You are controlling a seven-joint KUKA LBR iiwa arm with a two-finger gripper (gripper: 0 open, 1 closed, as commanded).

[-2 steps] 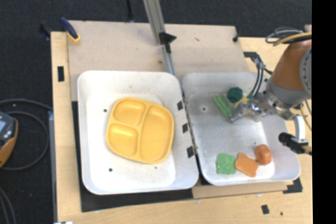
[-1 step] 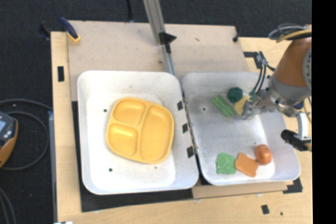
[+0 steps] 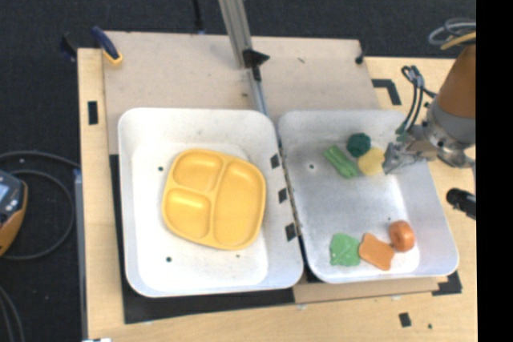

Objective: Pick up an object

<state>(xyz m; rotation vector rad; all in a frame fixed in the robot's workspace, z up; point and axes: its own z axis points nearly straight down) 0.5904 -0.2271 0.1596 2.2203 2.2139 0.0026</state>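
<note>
We are reaching in to grab. Our pincer (image 3: 393,158) sits low, touching the yellow lump (image 3: 371,163) in the right bin (image 3: 321,252); we cannot tell how wide it is. Next we should squeeze, then lift.

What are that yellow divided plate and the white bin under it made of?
The yellow plate looks like moulded plastic: one even colour, rounded corners, soft sheen on its three compartments. The left white bin also seems plastic, a smooth matte white shell with curved rim and a few dark specks; painted metal can't be ruled out from this view.
</note>
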